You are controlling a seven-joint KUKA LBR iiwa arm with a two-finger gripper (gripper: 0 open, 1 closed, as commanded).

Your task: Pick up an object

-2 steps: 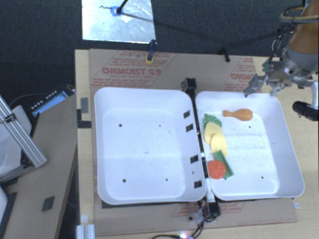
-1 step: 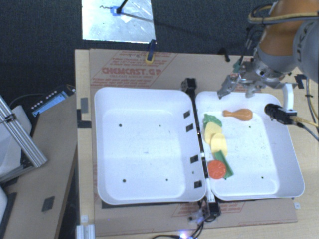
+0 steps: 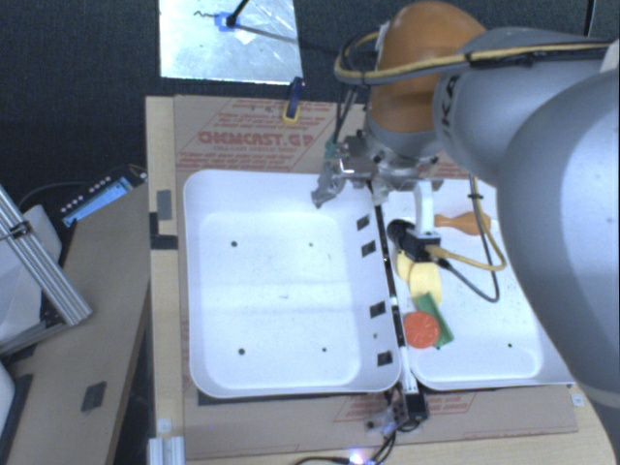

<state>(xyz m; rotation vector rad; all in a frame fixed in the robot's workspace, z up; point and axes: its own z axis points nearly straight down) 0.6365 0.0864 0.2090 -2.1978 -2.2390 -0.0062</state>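
Up close, the grey arm (image 3: 542, 163) looms over the view's right side, with its orange band (image 3: 417, 56) sitting just above the wrist. The gripper (image 3: 341, 184) hangs at the far rim of the left bin (image 3: 208, 260), right by the seam where the two bins meet. From this angle I cannot tell how wide it stands, and nothing shows in its grasp. Every object lies off to the gripper's right in the view, in the right bin (image 3: 494, 361). The orange piece (image 3: 463, 223) is closest, near the far end of that bin. The yellow piece (image 3: 424, 279) sits nearer the camera than the gripper, hard by the dividing wall. Nearer the camera again, the red round piece (image 3: 420, 329) rests against the green piece (image 3: 441, 325). Under both bins lies a brown cardboard sheet (image 3: 252, 139) with red lettering, spread across the tabletop (image 3: 107, 289). Beyond the gripper, a shiny square panel (image 3: 228, 27) lies on dark flooring, and a small yellow and blue clip (image 3: 292, 105) sits at the cardboard's far edge. Well to the gripper's left there's a blue and black device (image 3: 97, 194) and an aluminium rail (image 3: 39, 269).
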